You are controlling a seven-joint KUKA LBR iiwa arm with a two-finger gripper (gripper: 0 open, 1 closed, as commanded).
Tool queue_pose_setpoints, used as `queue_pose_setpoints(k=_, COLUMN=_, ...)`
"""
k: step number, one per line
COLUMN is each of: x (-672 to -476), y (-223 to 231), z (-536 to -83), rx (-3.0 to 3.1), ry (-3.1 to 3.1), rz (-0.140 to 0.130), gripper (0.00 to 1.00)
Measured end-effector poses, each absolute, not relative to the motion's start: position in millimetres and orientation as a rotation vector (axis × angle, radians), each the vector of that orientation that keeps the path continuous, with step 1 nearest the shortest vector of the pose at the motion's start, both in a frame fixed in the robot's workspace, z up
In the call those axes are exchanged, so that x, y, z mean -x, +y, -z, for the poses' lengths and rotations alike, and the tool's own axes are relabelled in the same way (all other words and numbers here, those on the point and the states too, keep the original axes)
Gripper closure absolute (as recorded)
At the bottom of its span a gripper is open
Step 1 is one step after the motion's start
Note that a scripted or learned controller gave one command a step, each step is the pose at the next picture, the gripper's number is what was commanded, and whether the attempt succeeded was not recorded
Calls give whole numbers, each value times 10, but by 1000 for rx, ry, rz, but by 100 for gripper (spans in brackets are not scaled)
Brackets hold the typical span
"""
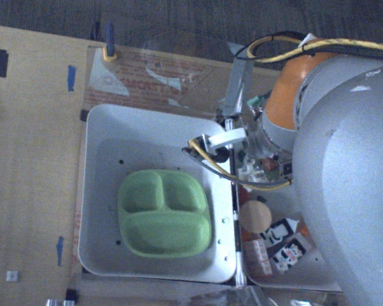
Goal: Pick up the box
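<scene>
The gripper [241, 164] is hanging at the end of the grey arm, over the seam where the two white bins meet and near the upper end of that shared wall. Cables and the wrist housing are covering its tip, so I cannot tell whether it is open or closed, and nothing is showing in its grasp. Moving outward, the left bin [97, 171] is lying to the view's left of it and is carrying a green divided plate [165, 214]. The right bin [315, 281] is sitting largely under the arm's bulk. There the box [284, 248], printed black and white, is lying flat, lower in the view than the gripper and a little to the right. A round tan ball [255, 216] is sitting between the two, and a reddish packet [259, 257] is lying just beside the box on its left. The box's long axis seems to be running at a slant to the bin wall, though the arm is hiding its right end. I judge that the coming move is calling for travel down the view, past the ball.
</scene>
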State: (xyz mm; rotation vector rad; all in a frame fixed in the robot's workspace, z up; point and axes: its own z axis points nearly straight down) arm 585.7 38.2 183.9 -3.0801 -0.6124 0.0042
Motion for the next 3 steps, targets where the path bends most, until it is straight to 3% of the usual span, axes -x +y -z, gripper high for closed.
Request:
queue_pose_setpoints(k=1, x=-6515, y=-155, z=-2241, rx=3099, ry=-508, rz=-2, gripper=100)
queue_pose_setpoints(k=2, x=-6308, y=-348, z=-2342, rx=3123, ry=-314, rz=-5, gripper=100)
queue_pose_setpoints(k=3, x=-5889, y=-984, z=-1293, rx=3035, ry=-795, rz=-9, gripper=100)
